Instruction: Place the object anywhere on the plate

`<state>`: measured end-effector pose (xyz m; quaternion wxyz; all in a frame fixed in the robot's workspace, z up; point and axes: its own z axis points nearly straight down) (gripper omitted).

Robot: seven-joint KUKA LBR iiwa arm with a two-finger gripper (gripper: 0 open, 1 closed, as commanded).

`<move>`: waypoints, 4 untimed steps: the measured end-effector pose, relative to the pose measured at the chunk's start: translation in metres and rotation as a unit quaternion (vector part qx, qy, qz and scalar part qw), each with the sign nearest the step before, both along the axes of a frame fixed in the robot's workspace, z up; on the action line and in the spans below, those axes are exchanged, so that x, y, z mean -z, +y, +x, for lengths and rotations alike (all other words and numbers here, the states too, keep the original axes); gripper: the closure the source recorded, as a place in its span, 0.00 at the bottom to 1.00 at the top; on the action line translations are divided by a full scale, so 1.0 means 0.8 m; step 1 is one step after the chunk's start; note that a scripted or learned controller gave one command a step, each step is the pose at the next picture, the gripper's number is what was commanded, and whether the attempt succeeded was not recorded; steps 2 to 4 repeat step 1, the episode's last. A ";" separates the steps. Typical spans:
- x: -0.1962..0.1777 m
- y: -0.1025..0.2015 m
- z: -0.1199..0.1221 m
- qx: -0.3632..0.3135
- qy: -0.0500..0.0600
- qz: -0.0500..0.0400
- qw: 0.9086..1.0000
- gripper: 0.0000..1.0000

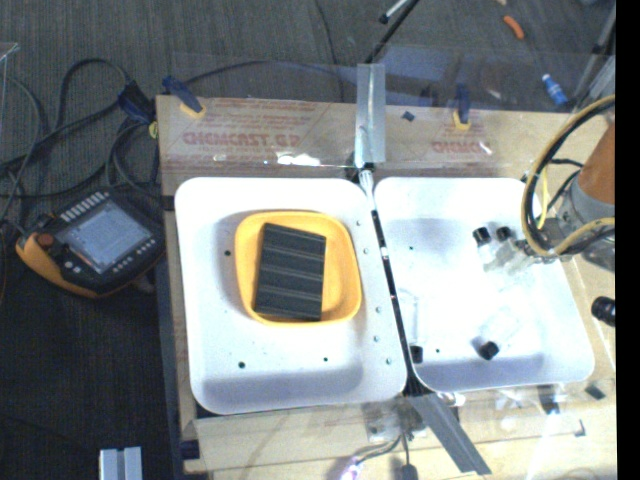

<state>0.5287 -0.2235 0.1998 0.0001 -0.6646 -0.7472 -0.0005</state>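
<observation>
Where the tabletop (300,138) carries two white bins, the left bin (200,298) holds one yellow plate (345,268), and one dark ribbed block (291,270) lies flat at its centre. The gripper (497,238) hovers over the right bin (450,348) near its right edge, gripping nothing; its opening cannot be determined.

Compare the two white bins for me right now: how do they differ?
The left bin holds a yellow plate with a dark ribbed block lying on it; the right bin holds no plate or block. The arm reaches over the right bin's far right edge, not the left bin. Both are shallow, white and side by side.
</observation>
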 end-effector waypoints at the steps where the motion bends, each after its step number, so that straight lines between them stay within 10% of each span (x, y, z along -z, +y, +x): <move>1: 0.000 0.000 0.000 0.000 0.000 0.000 1.000 0.00; 4: 0.000 0.000 0.000 0.000 0.000 0.000 1.000 0.00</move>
